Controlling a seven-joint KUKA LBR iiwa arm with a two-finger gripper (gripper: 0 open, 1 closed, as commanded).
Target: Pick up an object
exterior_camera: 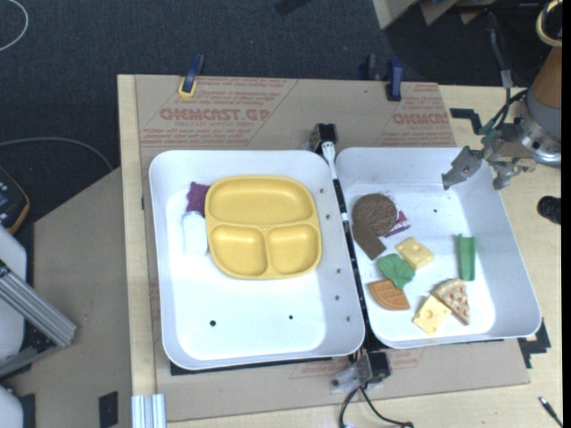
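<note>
Over the right bin (513, 239), near its far right corner, the gripper (480, 169) hangs with its jaws spread wide and nothing between them; one grey finger (459, 169) points down-left over the bin's bare white floor, the other sits beside it to the right under the wrist. On the table (134, 239) two white bins lie side by side, touching along their inner rims. Lower in the right bin the toy foods are gathered, well apart from the jaws: a brown round patty (373, 212) on a darker brown piece near the left wall, a yellow cheese cube (415, 253) just right of it, a green leafy piece (396, 269) below that, an orange-brown cookie (389, 294) beneath the green one, a yellow wedge (431, 315) at the near side, a pizza slice (455, 300) touching it on the right, and a green stick (466, 257) lying lengthwise toward the right wall. Filling the far half of the left bin (259, 328) is a yellow tray (263, 226) with three compartments, and at its left edge a purple piece (197, 194) and a white bottle (194, 233) lie against the tray
</note>
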